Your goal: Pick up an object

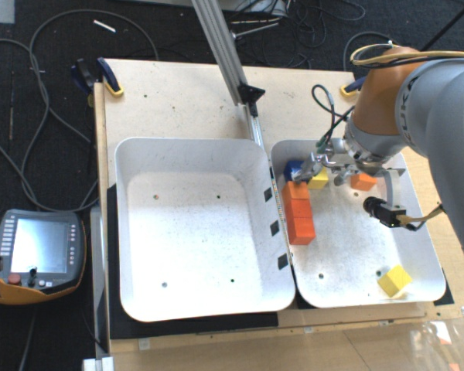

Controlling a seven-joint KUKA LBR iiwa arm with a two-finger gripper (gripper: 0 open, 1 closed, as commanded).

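Orange block in right bin, no legible markings.

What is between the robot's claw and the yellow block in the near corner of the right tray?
Nothing visible. The gripper is at the far end of the right bin; the yellow block lies alone near the front corner, with bare floor between. The long orange block lies off to the side.

No text, label, brand, number or sign can be read anywhere. The handheld control pendant lying on the floor at the near left has a lit screen, but it is a pale blur, and its buttons are too small to make out.
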